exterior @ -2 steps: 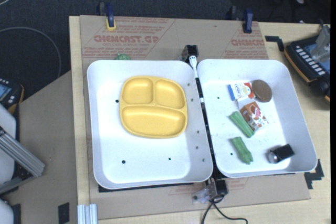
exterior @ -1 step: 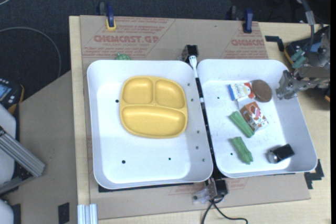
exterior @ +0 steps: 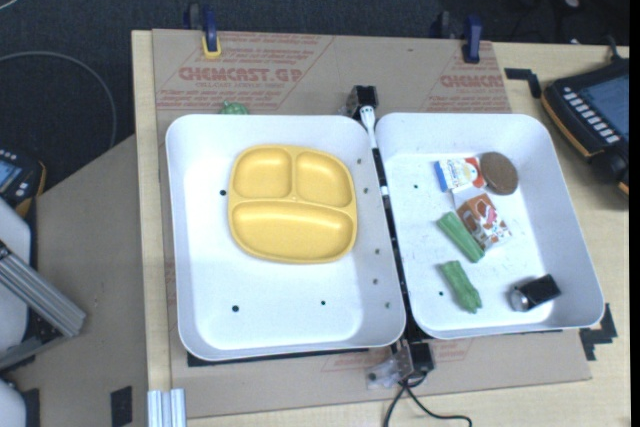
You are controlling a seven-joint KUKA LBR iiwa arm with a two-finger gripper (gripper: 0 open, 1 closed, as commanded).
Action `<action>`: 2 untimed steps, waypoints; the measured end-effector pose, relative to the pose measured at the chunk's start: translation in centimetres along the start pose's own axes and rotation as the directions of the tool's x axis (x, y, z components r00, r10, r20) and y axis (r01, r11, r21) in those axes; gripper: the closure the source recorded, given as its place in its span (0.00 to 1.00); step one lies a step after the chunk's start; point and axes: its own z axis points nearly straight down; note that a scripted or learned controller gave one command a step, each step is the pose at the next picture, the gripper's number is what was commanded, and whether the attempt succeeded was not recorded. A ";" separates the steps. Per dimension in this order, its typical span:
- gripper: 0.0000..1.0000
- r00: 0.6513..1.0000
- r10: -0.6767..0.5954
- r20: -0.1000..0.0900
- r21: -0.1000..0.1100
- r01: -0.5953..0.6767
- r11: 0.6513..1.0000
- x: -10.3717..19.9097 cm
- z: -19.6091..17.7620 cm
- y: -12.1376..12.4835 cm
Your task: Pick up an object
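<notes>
Left bin [exterior: 200,245]: yellow divided plate [exterior: 293,203]. Right bin [exterior: 565,205]: brown disc [exterior: 499,173], two green pieces [exterior: 460,237], packets [exterior: 484,219], black cylinder [exterior: 534,293]. Hand state: cannot tell.

Counter [exterior: 620,245]: pale wood, carrying a brown board [exterior: 300,75] held by two blue clamps [exterior: 209,25] at its far edge. Two white bins lie on the board side by side, touching: left bin [exterior: 200,245], right bin [exterior: 570,215].

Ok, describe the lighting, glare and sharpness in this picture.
Camera view: even overhead light, soft shadows beside the yellow divided plate; mild glare whitens the left bin; slightly soft focus, so the print on the snack packet is unreadable; the dark floor at the top is underexposed.
</notes>
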 end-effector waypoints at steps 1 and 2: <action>1.00 1.000 -0.007 -0.011 0.028 0.007 1.000 0.8 12.4 -0.3; 1.00 1.000 -0.008 -0.001 -0.003 0.008 1.000 -0.7 -0.9 0.1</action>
